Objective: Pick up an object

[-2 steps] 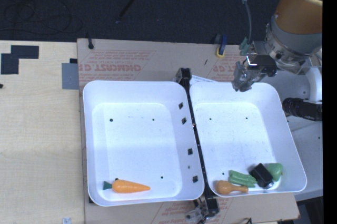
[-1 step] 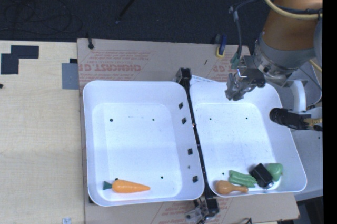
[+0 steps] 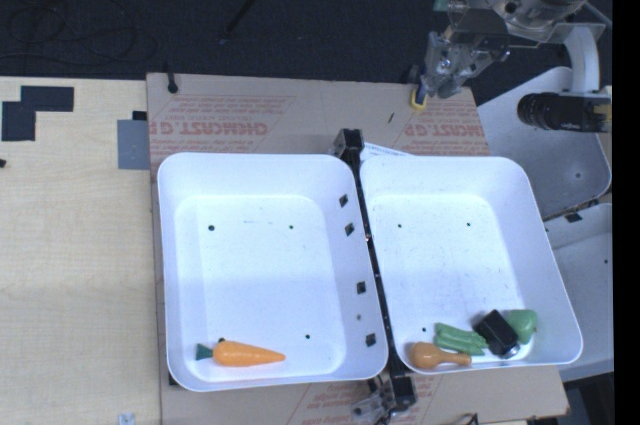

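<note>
cardboard sheet [image 3: 300, 118] — upside-down red "gemcmst. g"

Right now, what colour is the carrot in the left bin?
Orange with a green stem end, camera view: carrot.

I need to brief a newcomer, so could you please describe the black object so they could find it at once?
Look in the right-hand white bin, at its near right corner. The black block lies there in a cluster, the only dark item, between green bean pods and a green toy.
</note>
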You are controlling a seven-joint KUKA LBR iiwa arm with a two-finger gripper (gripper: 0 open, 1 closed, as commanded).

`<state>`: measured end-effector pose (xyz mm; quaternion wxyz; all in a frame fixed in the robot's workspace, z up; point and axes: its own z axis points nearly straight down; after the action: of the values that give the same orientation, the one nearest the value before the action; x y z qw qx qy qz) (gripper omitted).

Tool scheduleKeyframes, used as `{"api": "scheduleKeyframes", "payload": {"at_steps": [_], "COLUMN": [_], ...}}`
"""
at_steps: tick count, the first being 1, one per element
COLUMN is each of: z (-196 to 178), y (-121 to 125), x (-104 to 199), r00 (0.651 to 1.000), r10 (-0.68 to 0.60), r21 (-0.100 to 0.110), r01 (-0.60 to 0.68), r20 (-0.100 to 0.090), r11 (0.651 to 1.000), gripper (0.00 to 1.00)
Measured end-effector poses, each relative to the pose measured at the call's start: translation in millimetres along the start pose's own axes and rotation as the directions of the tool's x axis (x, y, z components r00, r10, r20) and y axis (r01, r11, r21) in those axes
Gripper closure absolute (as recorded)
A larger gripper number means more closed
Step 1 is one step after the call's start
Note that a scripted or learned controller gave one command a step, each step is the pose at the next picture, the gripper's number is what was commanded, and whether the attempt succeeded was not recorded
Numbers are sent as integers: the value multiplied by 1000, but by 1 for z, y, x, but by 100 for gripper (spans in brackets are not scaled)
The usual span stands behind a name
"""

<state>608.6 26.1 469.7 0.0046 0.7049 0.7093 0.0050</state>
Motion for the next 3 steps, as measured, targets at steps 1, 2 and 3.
{"api": "scheduleKeyframes", "payload": {"at_steps": [1,2,3], "z": [181,101,7], "y": [18,35,17], "x": [-25,62,144], "r00": [1000,1000,1000], "r10": [8,-2,-2], "r21": [31,8,7], "r01": [-8,2,2], "r20": [3,-2,-2], "r11": [999,1000,1000], "gripper": [100,100,100]}}
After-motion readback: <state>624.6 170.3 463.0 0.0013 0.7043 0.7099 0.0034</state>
